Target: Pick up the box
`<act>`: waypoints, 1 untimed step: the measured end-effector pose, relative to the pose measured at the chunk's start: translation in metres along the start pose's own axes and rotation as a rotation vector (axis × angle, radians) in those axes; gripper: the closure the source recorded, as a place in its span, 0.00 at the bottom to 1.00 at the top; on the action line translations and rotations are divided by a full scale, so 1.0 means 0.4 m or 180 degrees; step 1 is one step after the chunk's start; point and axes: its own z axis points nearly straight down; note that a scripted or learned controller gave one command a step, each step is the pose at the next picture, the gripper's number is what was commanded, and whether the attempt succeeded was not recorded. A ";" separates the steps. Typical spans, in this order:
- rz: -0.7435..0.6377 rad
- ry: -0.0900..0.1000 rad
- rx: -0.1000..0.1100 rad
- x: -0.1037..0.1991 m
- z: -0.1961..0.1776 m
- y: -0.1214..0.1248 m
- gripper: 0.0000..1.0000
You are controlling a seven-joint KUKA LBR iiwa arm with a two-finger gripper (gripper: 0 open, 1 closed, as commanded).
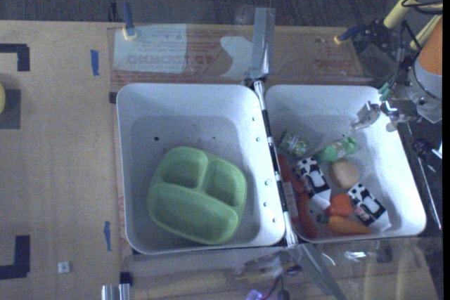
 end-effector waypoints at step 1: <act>0.0806 -0.0004 -0.0009 0.141 0.230 -0.125 0.00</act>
